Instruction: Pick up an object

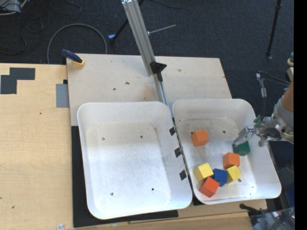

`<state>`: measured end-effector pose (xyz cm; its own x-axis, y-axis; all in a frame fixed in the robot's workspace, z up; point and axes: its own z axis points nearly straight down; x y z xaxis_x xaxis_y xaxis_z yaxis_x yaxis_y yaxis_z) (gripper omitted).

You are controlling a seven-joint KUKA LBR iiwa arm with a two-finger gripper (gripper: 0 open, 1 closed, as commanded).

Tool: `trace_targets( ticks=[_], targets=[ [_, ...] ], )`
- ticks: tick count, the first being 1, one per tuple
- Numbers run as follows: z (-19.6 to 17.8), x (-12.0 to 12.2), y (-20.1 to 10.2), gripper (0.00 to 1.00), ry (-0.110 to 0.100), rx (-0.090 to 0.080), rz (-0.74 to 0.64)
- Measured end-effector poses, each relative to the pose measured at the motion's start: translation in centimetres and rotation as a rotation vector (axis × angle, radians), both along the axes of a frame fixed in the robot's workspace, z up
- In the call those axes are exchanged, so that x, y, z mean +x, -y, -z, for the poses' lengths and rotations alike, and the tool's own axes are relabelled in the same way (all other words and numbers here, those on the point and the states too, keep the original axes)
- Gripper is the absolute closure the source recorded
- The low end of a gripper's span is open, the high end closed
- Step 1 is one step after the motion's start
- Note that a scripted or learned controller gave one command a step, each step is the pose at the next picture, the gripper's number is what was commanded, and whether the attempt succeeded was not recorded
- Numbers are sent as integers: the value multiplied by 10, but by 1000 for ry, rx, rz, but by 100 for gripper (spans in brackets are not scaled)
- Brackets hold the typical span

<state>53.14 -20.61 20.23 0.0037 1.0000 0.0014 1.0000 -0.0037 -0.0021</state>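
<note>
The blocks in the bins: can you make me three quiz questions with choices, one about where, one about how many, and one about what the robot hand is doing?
1. Where are the blocks?
A. In the right bin
B. In the left bin
C. On the floor

2. How many yellow blocks are there?
A. None
B. Two
C. Five

3. Where is the hand?
A. Over the left bin
B. Above the wooden board
C. At the right bin's right side, by the green block

Answers:
1 A: all the blocks lie in the right bin.
2 B: one yellow block sits left of the blue block, another yellow block right of it.
3 C: the hand hangs right beside the green block.
</note>
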Motion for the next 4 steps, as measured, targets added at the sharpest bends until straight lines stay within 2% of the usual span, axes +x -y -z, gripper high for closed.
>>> trace_targets(
  ticks=[1,2,3,4],
  targets=[
    [0,0,0,0,0,0,1],
    [39,20,-57,0,-2,0,-6],
    [30,19,-56,100,-2,1,-3],
    [-21,63,-72,100,7,-2,-6]
  ],
)
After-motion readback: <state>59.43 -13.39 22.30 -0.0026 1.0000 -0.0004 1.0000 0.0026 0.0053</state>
